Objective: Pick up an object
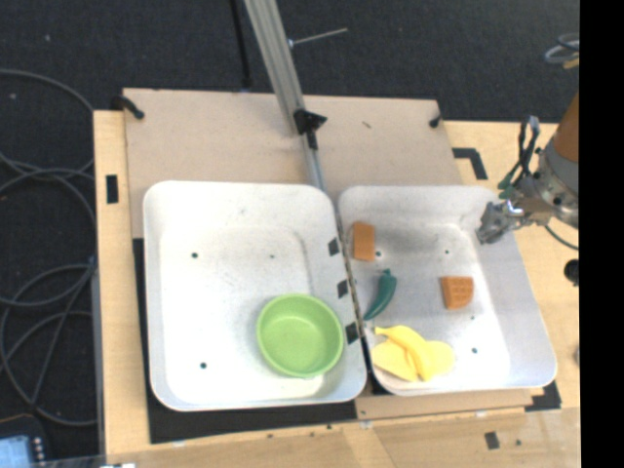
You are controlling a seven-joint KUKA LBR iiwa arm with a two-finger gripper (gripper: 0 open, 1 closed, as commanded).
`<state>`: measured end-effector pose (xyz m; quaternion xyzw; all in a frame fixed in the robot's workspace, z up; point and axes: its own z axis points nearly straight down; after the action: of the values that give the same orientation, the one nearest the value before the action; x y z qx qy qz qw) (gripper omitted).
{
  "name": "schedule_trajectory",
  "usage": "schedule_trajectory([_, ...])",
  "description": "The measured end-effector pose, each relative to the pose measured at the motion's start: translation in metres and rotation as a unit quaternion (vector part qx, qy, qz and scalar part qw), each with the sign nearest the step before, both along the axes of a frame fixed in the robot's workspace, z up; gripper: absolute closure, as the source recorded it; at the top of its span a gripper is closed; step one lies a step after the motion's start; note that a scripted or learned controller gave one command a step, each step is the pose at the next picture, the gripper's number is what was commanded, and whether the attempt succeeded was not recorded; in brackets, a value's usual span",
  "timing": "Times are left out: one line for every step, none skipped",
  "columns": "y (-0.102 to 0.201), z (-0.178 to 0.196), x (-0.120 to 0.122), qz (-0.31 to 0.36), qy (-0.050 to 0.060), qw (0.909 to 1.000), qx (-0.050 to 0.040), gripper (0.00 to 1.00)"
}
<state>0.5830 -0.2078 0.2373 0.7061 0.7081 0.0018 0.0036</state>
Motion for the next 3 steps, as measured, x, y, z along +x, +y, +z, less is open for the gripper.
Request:
schedule_trajectory([0.05, -0.009, -0.006, 0.001, 0.003, 1.0, 0.0011, 1.0])
schedule_trajectory([0.109, 0.002, -0.006, 0.003, 0.003, 1.0, 0.0025, 1.0])
schedule_trajectory([0.165, -0.004, -0.018, 0.002, 0.004, 1.0, 0.0017, 1.0])
